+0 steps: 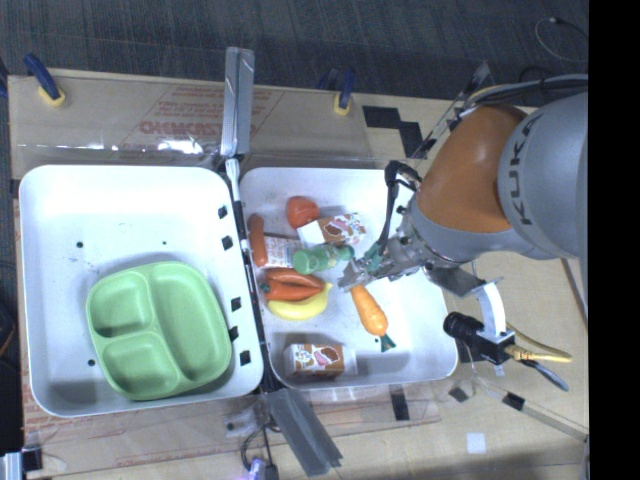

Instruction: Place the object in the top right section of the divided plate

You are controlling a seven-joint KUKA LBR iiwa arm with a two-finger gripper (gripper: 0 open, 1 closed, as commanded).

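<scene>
Plate (157, 330): one; carrot (370, 313): one; bins (60, 193): two

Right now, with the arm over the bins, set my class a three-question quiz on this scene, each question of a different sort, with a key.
1. True or false: the green divided plate lies in the right bin.
2. Multiple choice: which item lies nearest the gripper? A) the carrot B) the snack box at the bin's near edge C) the plate
3. Fill in: the banana lies just below the ______ pepper.

Key
1. False; it lies in the left bin.
2. A
3. orange-red
</scene>
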